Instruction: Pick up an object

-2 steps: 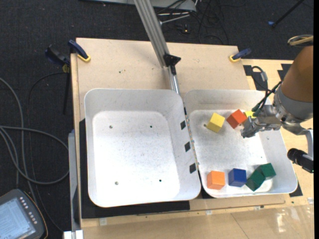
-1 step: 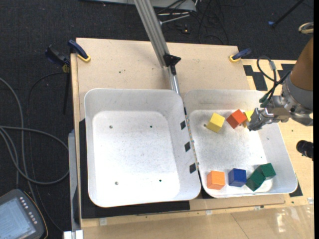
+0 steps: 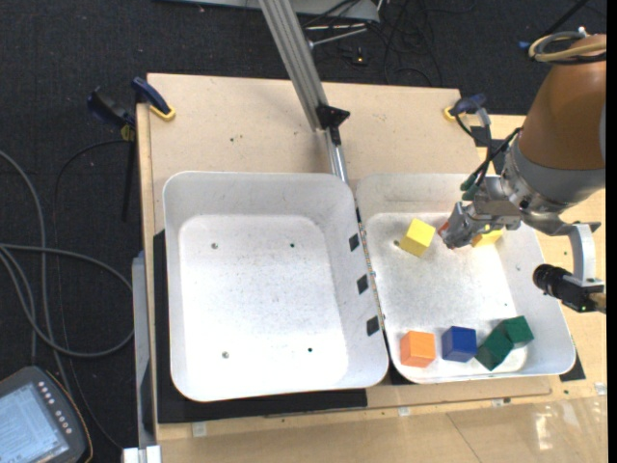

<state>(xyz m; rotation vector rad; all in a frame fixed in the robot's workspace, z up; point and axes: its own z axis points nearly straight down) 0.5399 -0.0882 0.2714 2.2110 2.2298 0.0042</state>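
Over in the right bin the end effector was down low near the back, sitting just beside a yellow block on its left. Honestly I couldn't tell from this angle whether it was spread or pinched, the wrist and cabling were in the way. A sliver of something yellow poked out on the other side of it too, but I couldn't say if that was a second block or whether anything was actually gripped.

So progress-wise, my read was that nothing counted as picked yet. The yellow block was resting on the bin floor, tilted a bit, apart from the tool. Along the front edge of the same bin sat an orange block, a blue block and two green blocks bunched together, all untouched and well away from the arm.

The left bin had no objects in it that I could see, just speckles on the white.

Looked like the try was at the "down at the target" stage, with the close, lift and confirm all left to do. The desk around the bins was bare wood with clamps at the corners.
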